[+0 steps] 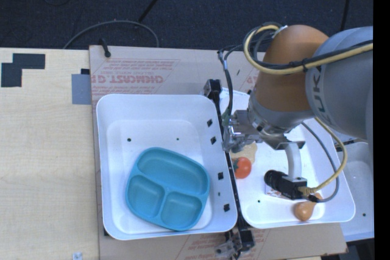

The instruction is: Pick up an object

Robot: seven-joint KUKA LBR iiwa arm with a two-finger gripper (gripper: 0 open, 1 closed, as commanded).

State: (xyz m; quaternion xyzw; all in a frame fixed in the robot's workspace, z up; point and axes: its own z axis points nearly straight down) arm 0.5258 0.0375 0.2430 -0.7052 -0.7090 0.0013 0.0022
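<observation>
My gripper (235, 142) is low over the left side of the right bin (332, 216), beside the wall shared with the left bin. A small red round object (242, 168) lies just below the gripper. Whether the gripper touches it is unclear. A pale beige piece (248, 150) shows right under the wrist, partly hidden. A tan-orange rounded object (303, 210) rests near the bin's front right corner. The grey arm with its orange band (292, 58) covers the back of the right bin.
A blue divided plate (167, 187) lies in the left bin (116, 125), toward its front. Cardboard (134, 73) lies under both bins. The wooden bench top (42, 155) stretches away to the left.
</observation>
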